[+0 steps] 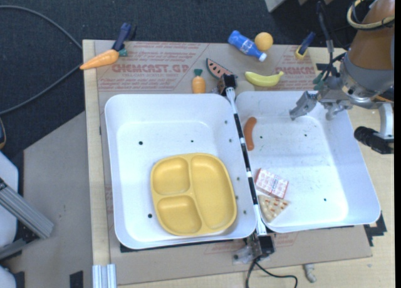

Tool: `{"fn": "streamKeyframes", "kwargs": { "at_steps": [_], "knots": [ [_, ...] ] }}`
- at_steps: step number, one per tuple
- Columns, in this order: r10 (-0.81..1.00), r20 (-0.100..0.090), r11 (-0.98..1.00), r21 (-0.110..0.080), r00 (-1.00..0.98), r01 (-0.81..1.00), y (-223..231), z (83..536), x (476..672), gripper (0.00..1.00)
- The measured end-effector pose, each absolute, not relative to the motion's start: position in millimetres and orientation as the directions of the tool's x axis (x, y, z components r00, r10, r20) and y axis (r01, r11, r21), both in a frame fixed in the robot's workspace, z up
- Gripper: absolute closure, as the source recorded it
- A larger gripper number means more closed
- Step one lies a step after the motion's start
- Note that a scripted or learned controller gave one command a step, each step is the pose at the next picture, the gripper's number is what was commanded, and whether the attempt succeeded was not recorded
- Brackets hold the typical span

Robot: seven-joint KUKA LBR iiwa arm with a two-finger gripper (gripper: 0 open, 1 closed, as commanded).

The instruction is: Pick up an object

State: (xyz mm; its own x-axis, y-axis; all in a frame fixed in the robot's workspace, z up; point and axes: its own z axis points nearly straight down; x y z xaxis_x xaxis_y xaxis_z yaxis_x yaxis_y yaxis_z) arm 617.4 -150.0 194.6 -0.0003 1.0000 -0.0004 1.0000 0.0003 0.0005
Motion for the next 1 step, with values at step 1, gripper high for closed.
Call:
{"fn": "streamKeyframes", "kwargs": {
  "at_steps": [1],
  "knots": [
    [1.0,0.001,0.001,-0.001,-0.001,1.0,-93.5,128.1,666.1,0.0]
  ]
}}
